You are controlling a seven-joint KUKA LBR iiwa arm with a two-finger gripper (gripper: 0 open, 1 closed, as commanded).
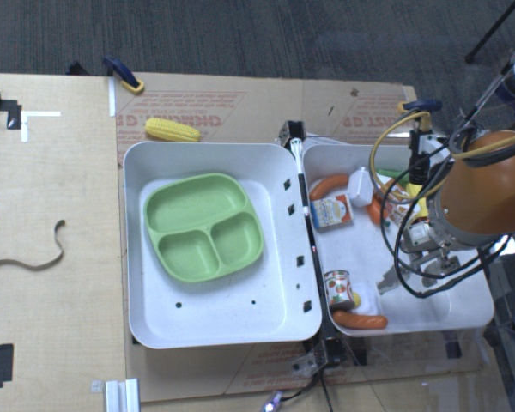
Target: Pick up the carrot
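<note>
Several small items lie in the right bin (463, 312). An orange, elongated piece (329, 184) that looks like the carrot rests near the bin's back left corner. A second orange shape (376, 209) is half hidden by cables, so I cannot tell what it is. A reddish sausage (360, 320) lies along the front wall. My gripper (403, 269) hangs low over the middle of the right bin, under the grey wrist and orange band (489, 187). It is right of the carrot-like piece and apart from it. Nothing is visibly held.
A small carton (330, 211), a white bottle (359, 185) and a can (337, 288) share the right bin. The left bin (240, 316) holds a green divided plate (204, 226). A corn cob (172, 130) lies on the bench behind it. Looping cables (393, 148) hang beside the wrist.
</note>
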